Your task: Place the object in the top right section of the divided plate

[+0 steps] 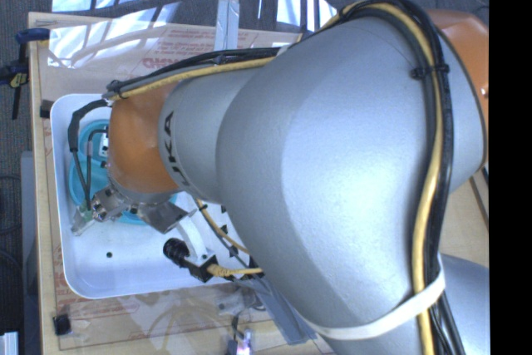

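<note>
The grey arm with its orange band reaches far over the left white bin and covers most of the bench. A teal divided plate lies in that bin, with just its left rim peeking out from under the wrist. My gripper hangs low at the plate's near left edge, close to the bin floor. Whether anything is in it cannot be made out.
The bin's bare white floor runs along its front, marked by a small dark spot. Cables and a black connector hang under the wrist. Clear plastic sheeting lies on the bench behind the bin.
</note>
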`<action>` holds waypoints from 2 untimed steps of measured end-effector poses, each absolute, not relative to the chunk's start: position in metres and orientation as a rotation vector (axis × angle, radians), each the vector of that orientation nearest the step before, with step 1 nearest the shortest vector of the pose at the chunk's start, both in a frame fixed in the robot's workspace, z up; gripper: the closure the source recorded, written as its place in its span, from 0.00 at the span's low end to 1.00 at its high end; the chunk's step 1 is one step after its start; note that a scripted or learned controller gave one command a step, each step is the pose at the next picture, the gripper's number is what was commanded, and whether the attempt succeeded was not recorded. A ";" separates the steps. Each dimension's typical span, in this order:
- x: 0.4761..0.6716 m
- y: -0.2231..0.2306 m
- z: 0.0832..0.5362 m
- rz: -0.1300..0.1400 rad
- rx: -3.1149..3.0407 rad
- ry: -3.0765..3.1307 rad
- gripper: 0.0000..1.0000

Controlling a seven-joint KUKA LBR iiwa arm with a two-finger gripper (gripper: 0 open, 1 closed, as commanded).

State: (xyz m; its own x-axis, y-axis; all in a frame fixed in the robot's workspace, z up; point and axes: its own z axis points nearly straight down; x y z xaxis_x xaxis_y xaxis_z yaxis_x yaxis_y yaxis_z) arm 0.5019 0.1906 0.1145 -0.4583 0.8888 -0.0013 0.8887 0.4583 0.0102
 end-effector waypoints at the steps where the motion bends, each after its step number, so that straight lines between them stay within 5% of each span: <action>1: 0.486 0.195 0.098 0.032 1.974 2.420 0.00; 2: 0.509 0.203 0.091 -0.013 2.175 2.263 0.00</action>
